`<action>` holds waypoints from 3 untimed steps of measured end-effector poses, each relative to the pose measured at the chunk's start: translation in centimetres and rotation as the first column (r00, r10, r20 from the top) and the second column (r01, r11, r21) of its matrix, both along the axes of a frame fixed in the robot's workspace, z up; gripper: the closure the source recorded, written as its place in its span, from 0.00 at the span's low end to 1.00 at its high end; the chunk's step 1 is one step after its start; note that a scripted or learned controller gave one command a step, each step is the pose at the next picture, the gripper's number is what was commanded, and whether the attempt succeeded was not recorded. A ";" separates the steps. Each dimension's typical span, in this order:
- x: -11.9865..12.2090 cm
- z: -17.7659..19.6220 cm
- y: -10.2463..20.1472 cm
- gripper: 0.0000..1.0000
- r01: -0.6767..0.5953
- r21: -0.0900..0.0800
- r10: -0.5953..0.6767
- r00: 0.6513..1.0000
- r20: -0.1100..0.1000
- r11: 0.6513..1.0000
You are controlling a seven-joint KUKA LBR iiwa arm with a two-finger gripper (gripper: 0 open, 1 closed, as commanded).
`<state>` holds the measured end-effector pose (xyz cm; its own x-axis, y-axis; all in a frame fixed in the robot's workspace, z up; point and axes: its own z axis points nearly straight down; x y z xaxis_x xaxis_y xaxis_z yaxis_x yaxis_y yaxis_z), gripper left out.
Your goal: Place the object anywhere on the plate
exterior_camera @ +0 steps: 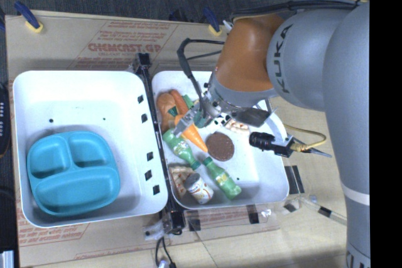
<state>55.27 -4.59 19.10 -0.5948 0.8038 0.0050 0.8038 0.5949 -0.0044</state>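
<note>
Claw (200, 115) hangs low in the right bin (271, 180), over the heap of toy food, just beside the carrot (196, 136) and the bread roll (168, 105); whether it is spread or pressed together I cannot tell. Near them lie two green bottles (181, 149) (223, 179), a round brown cookie (220, 146) and a small jar (197, 188). The blue divided plate (72, 171) sits in the left bin (75, 94), well apart from the heap.
</note>
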 end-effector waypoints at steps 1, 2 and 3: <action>0.3 4.8 7.6 1.00 -0.022 -0.002 0.022 1.000 0.004 1.000; 0.8 0.7 11.8 1.00 -0.093 -0.003 0.093 0.996 -0.002 0.996; 0.8 0.8 11.7 0.00 -0.092 -0.004 0.092 0.996 -0.001 0.996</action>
